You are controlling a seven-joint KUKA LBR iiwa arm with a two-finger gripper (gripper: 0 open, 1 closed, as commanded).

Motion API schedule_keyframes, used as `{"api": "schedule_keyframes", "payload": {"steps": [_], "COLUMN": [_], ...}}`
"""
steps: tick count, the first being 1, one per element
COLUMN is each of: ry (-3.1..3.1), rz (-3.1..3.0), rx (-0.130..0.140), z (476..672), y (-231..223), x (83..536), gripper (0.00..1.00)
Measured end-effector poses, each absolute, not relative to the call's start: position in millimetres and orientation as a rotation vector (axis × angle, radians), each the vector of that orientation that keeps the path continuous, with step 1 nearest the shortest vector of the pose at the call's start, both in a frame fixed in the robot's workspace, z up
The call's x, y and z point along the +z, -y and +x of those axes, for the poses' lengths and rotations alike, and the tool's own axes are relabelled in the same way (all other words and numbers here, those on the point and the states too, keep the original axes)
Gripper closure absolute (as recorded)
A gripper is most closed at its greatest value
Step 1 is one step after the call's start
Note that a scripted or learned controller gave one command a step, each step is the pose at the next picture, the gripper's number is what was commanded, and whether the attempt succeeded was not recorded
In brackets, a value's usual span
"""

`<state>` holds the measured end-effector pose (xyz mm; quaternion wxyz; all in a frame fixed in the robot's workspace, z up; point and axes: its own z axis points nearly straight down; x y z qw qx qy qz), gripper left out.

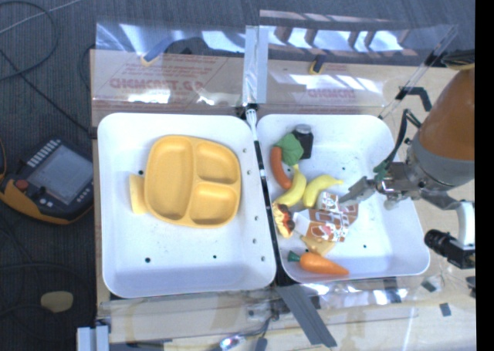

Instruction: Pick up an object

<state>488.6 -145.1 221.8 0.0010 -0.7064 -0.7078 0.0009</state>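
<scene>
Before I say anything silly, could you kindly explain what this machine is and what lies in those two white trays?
One camera looks down at a slant on a bench. The grey robot arm with an orange band reaches in from the right; its gripper hangs over the right white bin, above a red-and-white printed packet. That bin also holds a yellow toy banana, an orange toy carrot and other small toys. The left white bin holds a yellow divided plastic plate. I see nothing gripped.

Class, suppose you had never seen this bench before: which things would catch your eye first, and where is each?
The big yellow divided tray dominates the left bin. In the right bin a bright heap of toy food clusters near the divider, a banana above an orange carrot, with the claw beside it.
</scene>
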Motion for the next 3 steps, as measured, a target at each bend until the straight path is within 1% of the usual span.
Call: {"api": "schedule_keyframes", "payload": {"steps": [1, 2, 3], "ry": [2.141, 2.022, 2.162], "rz": [-2.353, -2.460, -2.282], "rx": [-0.033, -0.039, 0.005], "z": [520.6, 628.4, 643.9], "y": [119.2, 136.4, 113.0], "x": [116.6, 110.3, 220.6], "gripper": [0.00, 0.00, 0.00]}}
